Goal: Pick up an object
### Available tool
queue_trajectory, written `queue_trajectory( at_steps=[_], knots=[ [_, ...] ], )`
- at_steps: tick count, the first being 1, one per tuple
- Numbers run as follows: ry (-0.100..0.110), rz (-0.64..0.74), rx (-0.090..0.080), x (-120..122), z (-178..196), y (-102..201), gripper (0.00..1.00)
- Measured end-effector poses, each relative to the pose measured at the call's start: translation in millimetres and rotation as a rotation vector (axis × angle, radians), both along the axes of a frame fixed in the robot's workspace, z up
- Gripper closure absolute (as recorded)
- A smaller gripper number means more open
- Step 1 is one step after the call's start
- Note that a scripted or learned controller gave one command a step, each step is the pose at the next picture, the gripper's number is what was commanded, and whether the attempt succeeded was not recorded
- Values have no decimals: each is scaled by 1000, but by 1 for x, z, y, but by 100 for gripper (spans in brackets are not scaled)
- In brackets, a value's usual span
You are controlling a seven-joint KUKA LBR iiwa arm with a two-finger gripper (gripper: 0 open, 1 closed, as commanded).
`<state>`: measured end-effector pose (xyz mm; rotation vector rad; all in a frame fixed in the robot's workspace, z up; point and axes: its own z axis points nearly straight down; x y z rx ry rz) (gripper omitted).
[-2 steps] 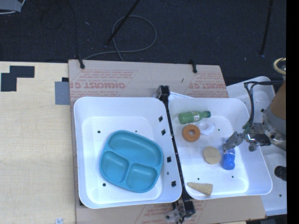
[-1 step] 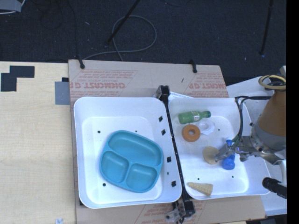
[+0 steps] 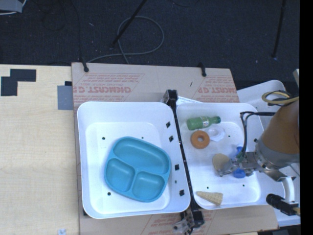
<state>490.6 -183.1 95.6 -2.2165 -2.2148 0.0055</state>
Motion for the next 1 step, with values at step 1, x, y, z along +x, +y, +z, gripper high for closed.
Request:
queue_trajectory(
  at_steps=[1],
  knots=[
    [-3, -6, -1, 1, 13, -2, 100]
  ],
)
